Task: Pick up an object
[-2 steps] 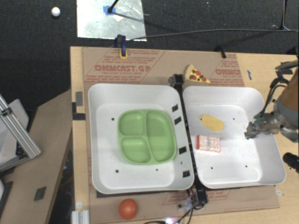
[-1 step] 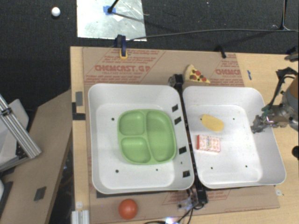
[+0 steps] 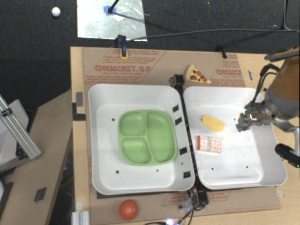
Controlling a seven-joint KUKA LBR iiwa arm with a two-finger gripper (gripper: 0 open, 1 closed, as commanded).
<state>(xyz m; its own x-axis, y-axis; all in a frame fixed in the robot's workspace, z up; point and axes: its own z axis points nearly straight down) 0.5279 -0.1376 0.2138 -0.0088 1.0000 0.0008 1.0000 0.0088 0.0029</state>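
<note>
The gripper point(image 3: 243, 123) hangs over the right bin point(image 3: 267, 172) near its right side, whether open or shut I cannot tell, with the yellow lemon-shaped piece point(image 3: 213, 123) lying just to its left on the bin floor and the small red-and-white packet point(image 3: 208, 144) below that

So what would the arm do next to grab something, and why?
Probably slide the gripper left and down toward the yellow object: it lies nearest, in the right bin, apart from the red-and-white packet, and nothing sits between the fingers yet.
</note>
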